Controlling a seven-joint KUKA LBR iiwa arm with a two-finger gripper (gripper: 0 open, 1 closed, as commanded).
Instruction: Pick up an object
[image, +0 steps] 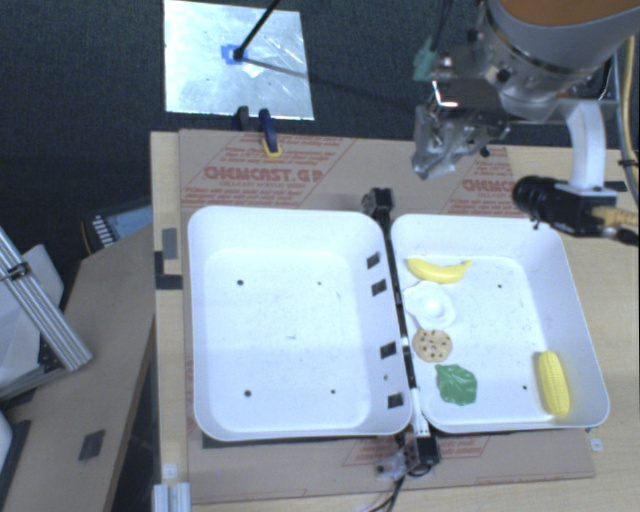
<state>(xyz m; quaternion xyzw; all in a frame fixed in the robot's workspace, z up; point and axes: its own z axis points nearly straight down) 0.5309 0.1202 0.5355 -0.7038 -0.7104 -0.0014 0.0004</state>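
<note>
Yellow banana (438, 269) at 12 o'clock in right bin (585, 330), corn (553, 382) at 4. Gripper (437, 160) hovering beyond bin's 11 o'clock edge; can't tell finger state.

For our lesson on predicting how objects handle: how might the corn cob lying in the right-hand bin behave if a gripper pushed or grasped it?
The corn cob looks rounded and elongated, so a sideways push would probably roll it. It lies close to the right bin wall, which may stop it and crowd one finger. Its shiny yellow surface suggests stiff toy plastic, possibly slippery.
</note>
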